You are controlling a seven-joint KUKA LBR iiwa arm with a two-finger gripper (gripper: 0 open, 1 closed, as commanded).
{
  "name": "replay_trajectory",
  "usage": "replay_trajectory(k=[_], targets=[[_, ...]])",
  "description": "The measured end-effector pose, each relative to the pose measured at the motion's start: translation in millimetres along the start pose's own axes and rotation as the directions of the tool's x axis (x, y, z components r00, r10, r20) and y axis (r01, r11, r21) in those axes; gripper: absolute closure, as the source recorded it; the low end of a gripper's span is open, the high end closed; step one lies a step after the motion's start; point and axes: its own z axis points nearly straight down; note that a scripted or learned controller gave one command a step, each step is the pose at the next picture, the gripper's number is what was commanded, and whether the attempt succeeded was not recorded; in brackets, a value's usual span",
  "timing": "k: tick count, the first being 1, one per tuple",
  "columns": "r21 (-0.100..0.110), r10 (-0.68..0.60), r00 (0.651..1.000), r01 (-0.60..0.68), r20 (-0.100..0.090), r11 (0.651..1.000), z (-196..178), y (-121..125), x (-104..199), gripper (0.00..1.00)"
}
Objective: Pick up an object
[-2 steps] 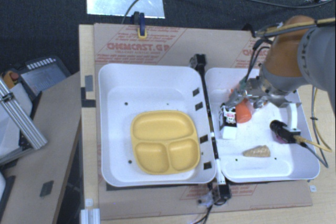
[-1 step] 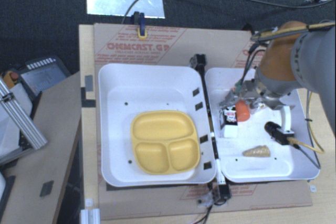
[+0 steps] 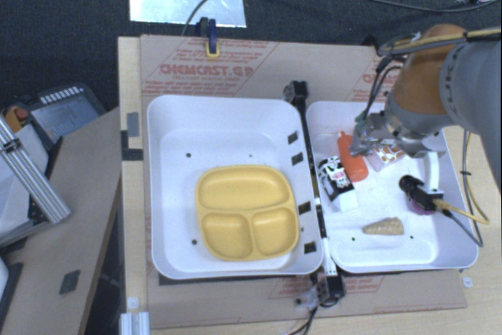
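The pincer (image 3: 365, 143) hangs low over the orange block (image 3: 351, 155) in the right bin (image 3: 451, 247), likely lining up a grab; its grip state can't be told.

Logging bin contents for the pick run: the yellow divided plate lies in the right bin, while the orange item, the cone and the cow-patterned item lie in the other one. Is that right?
Not quite. In the camera view the yellow divided plate lies in the left bin. The orange item, the cone and the cow-patterned item lie in the other one, the right bin.
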Motion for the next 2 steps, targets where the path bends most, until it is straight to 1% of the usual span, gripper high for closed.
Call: replay_trajectory(k=[1, 2], targets=[[0.031, -0.004, 1.0, 0.004, -0.006, 1.0, -44.2, 6.8, -1.3, 1.0], [0.029, -0.005, 1.0, 0.005, -0.006, 1.0, -99.0, 20.7, -4.5, 1.0]])
